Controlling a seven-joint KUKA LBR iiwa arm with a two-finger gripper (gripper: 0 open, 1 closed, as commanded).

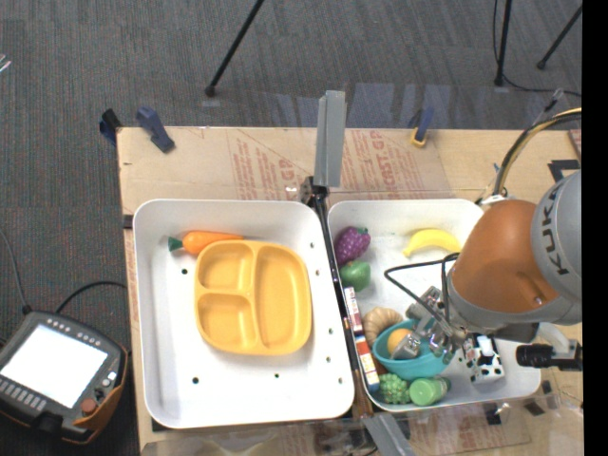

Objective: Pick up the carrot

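The carrot lies in the left bin, in its upper left part, orange with a dark green stub pointing left. Its lower right end touches or slips just under the top edge of a yellow divided plate, which sits in the middle of that bin with three compartments facing up.

The arm comes in from the right of the frame and hangs over the right bin, far from the carrot. The gripper is at the lower middle of that bin, down over a teal bowl. Its metal parts are tangled with cables and the bowl's contents, so how wide it stands and whether it has anything in it cannot be told.

In the right bin, purple grapes lie at the upper left, with a green pepper just below them. A banana lies toward the upper right. A tan pastry sits just left of the bowl, and a green cup lies below it near the bin's front wall. A small black and white carton stands at the lower right.

A handheld control tablet rests on the floor at the lower left of the frame.
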